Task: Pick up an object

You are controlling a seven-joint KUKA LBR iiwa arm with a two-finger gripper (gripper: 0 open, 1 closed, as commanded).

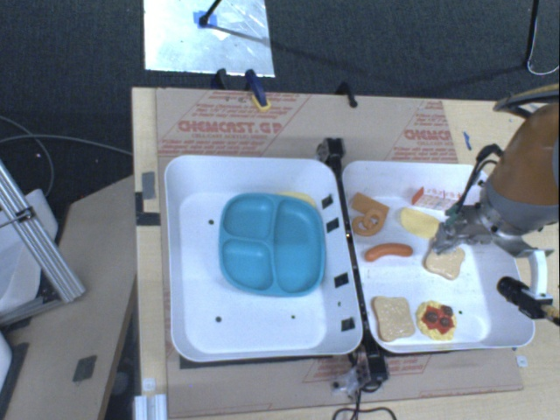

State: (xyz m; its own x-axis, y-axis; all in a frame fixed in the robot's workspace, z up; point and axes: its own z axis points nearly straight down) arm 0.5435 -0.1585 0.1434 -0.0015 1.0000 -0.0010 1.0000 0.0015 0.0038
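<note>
- Left bin (188, 261): a blue divided plate (271, 243) sits mid-bin, with a sliver of something yellow peeping out behind its far edge (too hidden to name). No risk here; the arm is well away.
- Cardboard sheet (236, 121) under both bins: red print reads "CHEMCAST", followed by what looks like "GP"; a second mirrored print at the right is cut off.
- Right bin (499, 322) holds the toy food: pretzel (367, 214), yellow wedge (419, 222), sausage (388, 252), toast slice (393, 317), small pizza (436, 319), a red-and-white packet (430, 198) (writing too small to read).
- Likely target: a pale bread piece (444, 263), lying flat just right of the sausage.
- Gripper (452, 237) sits right over the bread's far edge; fingers point down, but whether they are spread or closed I cannot tell.
- Risks, as judged: bread lies flat and thin, so fingers may scrape the bin floor or slide off it; the yellow wedge lies just beside and could be nudged or pinched instead.
</note>
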